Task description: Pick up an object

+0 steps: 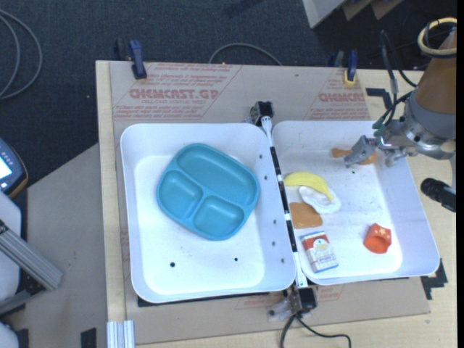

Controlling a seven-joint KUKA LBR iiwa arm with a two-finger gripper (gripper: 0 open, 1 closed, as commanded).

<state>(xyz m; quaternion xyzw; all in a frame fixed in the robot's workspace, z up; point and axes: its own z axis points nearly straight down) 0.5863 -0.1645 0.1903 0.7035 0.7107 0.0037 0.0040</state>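
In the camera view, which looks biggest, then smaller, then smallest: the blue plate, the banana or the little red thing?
1. Blue plate, by far.
2. Banana.
3. Little red thing.

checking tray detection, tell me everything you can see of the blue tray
The blue tray looks like smooth light-blue plastic, a rounded rectangle with three moulded compartments: one long, two smaller. It lies flat, turned at an angle, right side up, on the floor of the left white bin. Nothing rests in it or touches it besides the bin.
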